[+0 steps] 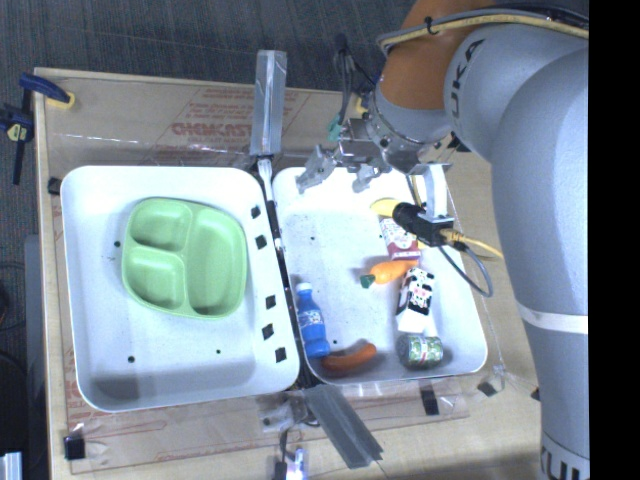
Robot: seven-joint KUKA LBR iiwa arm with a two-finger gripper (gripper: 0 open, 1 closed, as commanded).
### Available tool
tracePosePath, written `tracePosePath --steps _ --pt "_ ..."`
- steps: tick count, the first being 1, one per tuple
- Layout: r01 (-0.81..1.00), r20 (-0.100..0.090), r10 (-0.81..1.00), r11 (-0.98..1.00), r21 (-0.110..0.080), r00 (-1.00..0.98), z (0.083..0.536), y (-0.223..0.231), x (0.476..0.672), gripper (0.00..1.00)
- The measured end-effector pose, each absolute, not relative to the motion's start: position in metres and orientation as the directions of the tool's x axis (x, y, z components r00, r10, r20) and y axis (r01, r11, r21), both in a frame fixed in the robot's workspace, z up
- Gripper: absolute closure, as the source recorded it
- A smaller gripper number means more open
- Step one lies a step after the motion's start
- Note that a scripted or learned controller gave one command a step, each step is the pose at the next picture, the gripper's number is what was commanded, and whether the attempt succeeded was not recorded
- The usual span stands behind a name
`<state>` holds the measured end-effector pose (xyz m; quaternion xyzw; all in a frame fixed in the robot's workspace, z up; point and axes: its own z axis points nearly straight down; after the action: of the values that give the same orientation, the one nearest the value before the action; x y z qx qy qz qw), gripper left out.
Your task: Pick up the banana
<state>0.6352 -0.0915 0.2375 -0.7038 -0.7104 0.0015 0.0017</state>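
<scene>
The gripper (336,168) is seen over the far edge of the right bin (470,343), with its grey fingers (312,173) spread apart and nothing between them. It is held above the bin floor, up against the far wall, and no object is touched by it.

The banana (386,206) is found just beside the gripper, toward the arm's side, in the far part of the same bin. Only a small yellow curved patch of it is shown; the rest is covered by a black fitting with a yellow cable (428,224) that crosses in front. Its full length and lie cannot be judged.

The task is judged to be at its start: the banana is not yet grasped or lifted, and the whole pick is left to be done.

Nearer the camera in the right bin, a small packet (396,236), a carrot (388,271), a white cow-patterned carton (414,303), a green can (420,350), a sausage (349,357) and a blue bottle (311,320) are laid out. In the left bin (90,368), a green divided plate (185,257) is set.
</scene>
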Motion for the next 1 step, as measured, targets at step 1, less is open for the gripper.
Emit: tracePosePath --steps 1 --pt "1.0 0.0 1.0 0.018 -0.001 -0.018 0.2526 -0.1497 0.6514 0.0"
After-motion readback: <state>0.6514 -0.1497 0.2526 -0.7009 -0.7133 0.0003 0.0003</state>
